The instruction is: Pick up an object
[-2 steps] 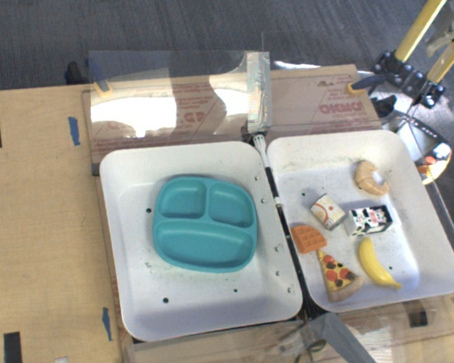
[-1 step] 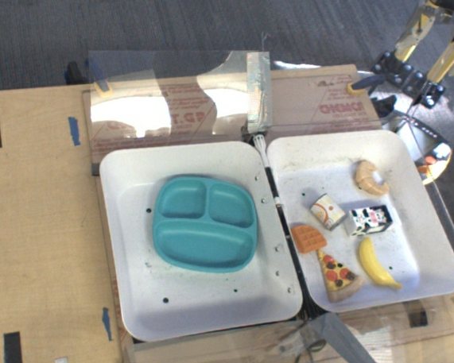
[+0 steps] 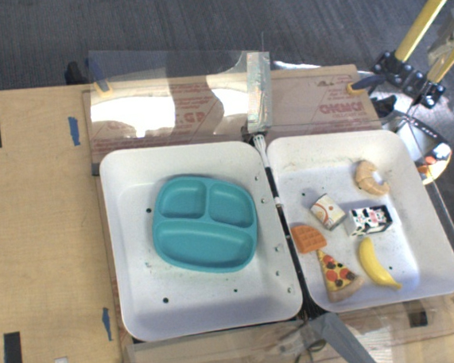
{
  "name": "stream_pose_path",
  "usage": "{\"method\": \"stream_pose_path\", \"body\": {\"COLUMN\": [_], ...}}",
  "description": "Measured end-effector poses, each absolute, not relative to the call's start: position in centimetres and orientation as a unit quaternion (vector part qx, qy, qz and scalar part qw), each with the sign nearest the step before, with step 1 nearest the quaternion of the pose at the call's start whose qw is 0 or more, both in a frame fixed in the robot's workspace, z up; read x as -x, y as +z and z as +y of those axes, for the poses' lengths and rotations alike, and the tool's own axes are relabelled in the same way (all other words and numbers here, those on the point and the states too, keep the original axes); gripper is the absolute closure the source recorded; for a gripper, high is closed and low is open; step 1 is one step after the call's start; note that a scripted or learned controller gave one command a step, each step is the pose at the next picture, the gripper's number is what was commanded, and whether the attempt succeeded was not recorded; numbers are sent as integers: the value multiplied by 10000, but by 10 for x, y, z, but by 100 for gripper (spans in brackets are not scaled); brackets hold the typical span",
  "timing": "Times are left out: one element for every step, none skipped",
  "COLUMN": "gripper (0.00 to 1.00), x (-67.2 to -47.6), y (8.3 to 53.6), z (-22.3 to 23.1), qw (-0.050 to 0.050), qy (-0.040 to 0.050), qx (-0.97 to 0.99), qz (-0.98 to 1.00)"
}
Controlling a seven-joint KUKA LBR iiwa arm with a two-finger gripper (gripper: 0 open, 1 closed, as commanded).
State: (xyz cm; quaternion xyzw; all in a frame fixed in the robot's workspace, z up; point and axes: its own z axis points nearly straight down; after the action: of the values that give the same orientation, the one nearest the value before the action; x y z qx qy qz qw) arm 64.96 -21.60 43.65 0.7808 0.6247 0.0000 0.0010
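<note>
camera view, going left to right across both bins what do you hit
teal divided plate → waffle piece → small boxed item → black and white cow-print carton

Pizza slice, banana and pastry overlap these in left-right position, so they are left out.

The two white bins (image 3: 135, 305) are looking like smooth plastic with a soft shine. Inside the left bin, the teal plate (image 3: 205, 223) is looking like smooth, matt plastic. Right of the plate, the banana (image 3: 376, 264) is shining like glossy plastic, and the pizza slice (image 3: 336, 273) is looking matt. Behind the plate, a clear plastic sheet (image 3: 173, 102) is gleaming over brown cardboard (image 3: 323, 102). Left of the plate, the bench top (image 3: 36, 235) is looking like pale, matt wood.
</note>
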Motion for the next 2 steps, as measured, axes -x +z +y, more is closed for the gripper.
{"method": "stream_pose_path", "body": {"gripper": [0,0], "x": [-668,-568], "y": [435,438], "z": [-195,-207], "qw": [9,15], "qy": [5,11], "qx": [-8770,-8496], "qz": [4804,5274]}}
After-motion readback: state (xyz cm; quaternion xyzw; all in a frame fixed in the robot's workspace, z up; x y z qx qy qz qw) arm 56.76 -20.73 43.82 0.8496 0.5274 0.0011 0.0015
